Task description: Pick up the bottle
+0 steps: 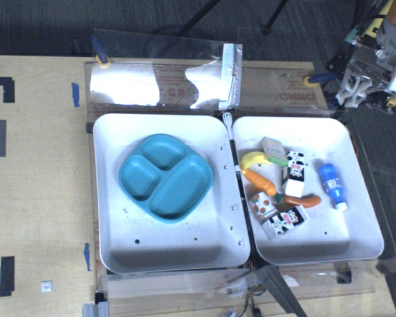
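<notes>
Bottle (pixel 332 185): we see it, blue with a white cap, lying on its side in the right bin (pixel 366 233), close to that bin's right wall and apart from the other things there.
Nearest clutter: we find a black-and-white patterned box (pixel 286 221) nearest the front of the heap, and a small spotted packet (pixel 262 205) just left of it.
Middle of the heap: we note an orange sausage-like piece (pixel 302 201), a carrot (pixel 259 181) and an upright patterned carton (pixel 294 174), all touching or overlapping.
Back of the heap: we make out a yellow piece (pixel 253 159) and a grey speckled block (pixel 273 148) behind it.
Left bin (pixel 112 243): we see a blue plate (pixel 166 176) with three compartments lying in its middle.
Bench (pixel 33 197): we see pale wood with black marks at its left edge.
Hand (pixel 356 91): we see it at the far right, above and beyond the right bin, well apart from the bottle; we cannot tell how its fingers stand.
</notes>
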`<action>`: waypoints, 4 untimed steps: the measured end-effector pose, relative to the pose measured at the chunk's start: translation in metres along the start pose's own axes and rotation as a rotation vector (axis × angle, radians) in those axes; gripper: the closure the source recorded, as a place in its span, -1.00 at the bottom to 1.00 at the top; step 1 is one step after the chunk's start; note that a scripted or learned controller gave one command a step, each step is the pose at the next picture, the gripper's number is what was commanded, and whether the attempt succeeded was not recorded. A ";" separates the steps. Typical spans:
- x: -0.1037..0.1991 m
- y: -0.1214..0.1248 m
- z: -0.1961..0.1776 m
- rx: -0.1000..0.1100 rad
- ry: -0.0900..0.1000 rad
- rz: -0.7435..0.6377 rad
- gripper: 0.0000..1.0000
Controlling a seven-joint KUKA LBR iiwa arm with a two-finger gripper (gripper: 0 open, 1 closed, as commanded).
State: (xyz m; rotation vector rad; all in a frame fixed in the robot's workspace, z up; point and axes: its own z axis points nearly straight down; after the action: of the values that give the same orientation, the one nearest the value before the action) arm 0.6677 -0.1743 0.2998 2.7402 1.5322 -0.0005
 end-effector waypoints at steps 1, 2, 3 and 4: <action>-0.042 0.008 0.052 0.005 0.000 -0.125 1.00; -0.063 -0.035 -0.084 0.000 0.000 -0.161 1.00; -0.090 -0.066 -0.135 -0.001 0.000 -0.062 1.00; -0.090 -0.066 -0.135 -0.001 0.000 -0.062 -1.00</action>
State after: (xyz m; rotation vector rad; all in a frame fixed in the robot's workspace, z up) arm 0.5642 -0.2163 0.4349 2.6908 1.6156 -0.0002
